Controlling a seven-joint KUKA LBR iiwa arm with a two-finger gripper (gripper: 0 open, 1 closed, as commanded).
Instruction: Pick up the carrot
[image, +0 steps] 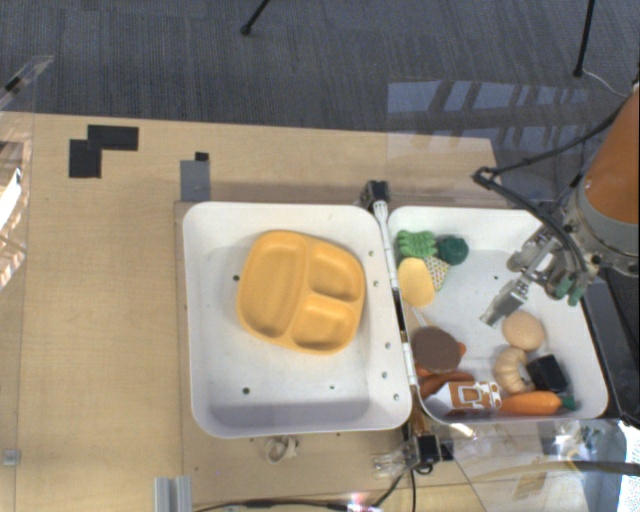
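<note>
The carrot (530, 403), orange with a small green tip at its right end, lies along the front wall of the right bin (480, 232). My gripper (514, 282) hangs over the right half of that bin, well behind the carrot and above a beige round toy (522, 330). Its fingers (503, 303) stand open with nothing between them.
Around the carrot lie a black block (547, 372), a pale bulb-shaped toy (511, 368), an orange-and-white packet (468, 393) and a brown patty (437, 348). A yellow lemon (416, 281) and green vegetables (428, 246) sit at the bin's back left. The left bin (215, 300) holds a yellow divided plate (300, 290).
</note>
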